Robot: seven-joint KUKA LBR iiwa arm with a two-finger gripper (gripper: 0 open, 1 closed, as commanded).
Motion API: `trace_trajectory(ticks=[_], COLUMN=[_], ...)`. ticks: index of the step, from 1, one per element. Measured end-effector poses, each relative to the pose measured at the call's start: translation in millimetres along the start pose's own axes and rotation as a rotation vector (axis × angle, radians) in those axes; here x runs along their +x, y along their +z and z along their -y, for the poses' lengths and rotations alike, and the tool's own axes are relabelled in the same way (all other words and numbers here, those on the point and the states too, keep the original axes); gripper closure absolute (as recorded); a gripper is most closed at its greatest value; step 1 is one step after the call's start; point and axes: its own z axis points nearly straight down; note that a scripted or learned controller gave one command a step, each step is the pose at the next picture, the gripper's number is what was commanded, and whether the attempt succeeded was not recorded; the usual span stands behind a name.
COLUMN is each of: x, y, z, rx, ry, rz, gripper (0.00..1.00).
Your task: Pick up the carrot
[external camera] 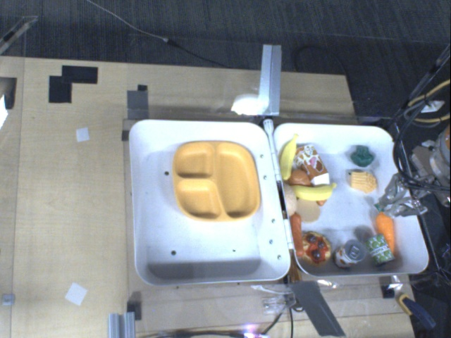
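Overhead, a wooden bench (63,189) carries two shallow white bins set side by side, their inner edges touching. Filling much of the left bin (151,259) is a yellow divided plate (215,180) with three compartments, lying flat near the bin's middle. Scattered through the right bin (416,259) are several small items. Along its left wall lie two bananas (289,157), one upright along the wall and one lying across, with a brown and white pastry-like item (310,162) between them. Below these, a reddish sausage-like piece (297,232) runs along the wall, beside a small round dish of dark red food (316,248). Near the bin's front edge sit a small can (349,253) and a green packaged item (380,250). Toward the back right are a dark green lump (362,156) and a pale yellow waffle-like square (362,182). An orange carrot (385,231) lies near the right wall, pointing toward the front, just above the green package. Reaching in from the right, the metallic gripper (398,201) sits just above the carrot's upper end, close to or touching it; whether it is released or clenched cannot be told.
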Motion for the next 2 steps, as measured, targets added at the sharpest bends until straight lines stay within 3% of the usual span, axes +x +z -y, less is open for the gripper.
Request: trace_trajectory(ticks=[1, 2], x=[-51.2, -45.8], y=[7.4, 66.3], z=[-61.9, -7.5], rx=[-0.008, -0.009], ry=[-0.141, -0.303], rz=[-0.002, -0.004], gripper=[1.00, 1.00])
